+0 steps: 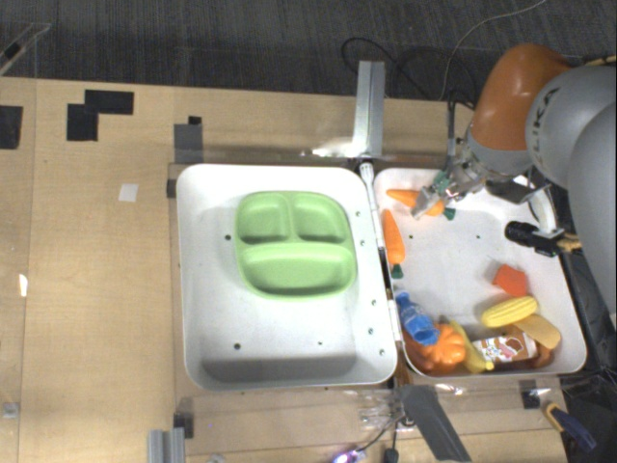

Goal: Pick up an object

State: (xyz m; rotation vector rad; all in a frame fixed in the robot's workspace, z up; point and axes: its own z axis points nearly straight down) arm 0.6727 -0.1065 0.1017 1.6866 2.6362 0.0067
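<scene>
Small carrot (pixel 413 200) at end effector (pixel 431 204) tips, right bin (pixel 463 249) back corner

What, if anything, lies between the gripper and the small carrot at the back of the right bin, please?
Nothing visible does. The gripper is right at the small carrot near the back wall of the right bin. The long carrot lies apart, along the left wall, and the other toys sit at the front.

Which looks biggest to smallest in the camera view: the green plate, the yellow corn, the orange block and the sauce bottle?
1. Green plate, by far.
2. Sauce bottle.
3. Yellow corn.
4. Orange block.
Corn and bottle look close, with the bottle partly hidden, so that order is unsure.
</scene>
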